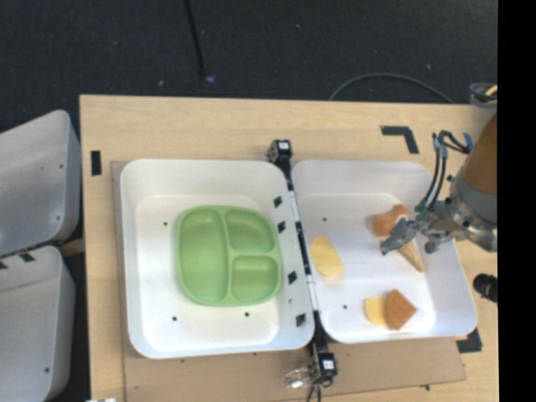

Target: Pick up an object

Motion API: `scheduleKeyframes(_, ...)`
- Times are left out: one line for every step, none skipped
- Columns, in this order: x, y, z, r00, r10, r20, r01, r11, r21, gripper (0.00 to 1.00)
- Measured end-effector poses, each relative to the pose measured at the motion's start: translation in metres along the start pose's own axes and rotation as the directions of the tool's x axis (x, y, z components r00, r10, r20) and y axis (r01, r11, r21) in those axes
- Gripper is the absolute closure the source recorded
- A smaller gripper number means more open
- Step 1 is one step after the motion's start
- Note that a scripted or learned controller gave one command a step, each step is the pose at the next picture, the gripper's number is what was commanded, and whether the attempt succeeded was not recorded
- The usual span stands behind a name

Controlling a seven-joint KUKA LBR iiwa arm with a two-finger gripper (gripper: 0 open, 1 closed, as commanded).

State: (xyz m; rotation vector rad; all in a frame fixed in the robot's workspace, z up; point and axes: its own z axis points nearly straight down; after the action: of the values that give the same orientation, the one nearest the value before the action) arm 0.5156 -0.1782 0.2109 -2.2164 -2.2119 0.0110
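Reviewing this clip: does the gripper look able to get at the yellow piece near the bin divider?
Probably yes. The yellow piece lies alone on the right bin floor, nothing over it, with open floor between it and the gripper.

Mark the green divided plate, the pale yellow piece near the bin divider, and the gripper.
green divided plate [227, 255]: camera view, on the ridge where its compartments meet.
pale yellow piece [327, 257]: camera view, middle of its top face.
gripper [408, 234]: camera view, midway between its fingertips.

A pale wooden bench [209, 128] stands on dark carpeted floor [251, 32]; white chairs [33, 182] sit alongside it.
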Motion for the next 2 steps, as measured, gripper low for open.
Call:
scheduleKeyframes(0.0,0.003,-0.007,1.0,-0.003,0.003,0.003,1.0,-0.013,0.0)
scheduleKeyframes(-0.002,0.011,0.052,1.0,-0.002,0.003,0.002,1.0,-0.008,0.0)
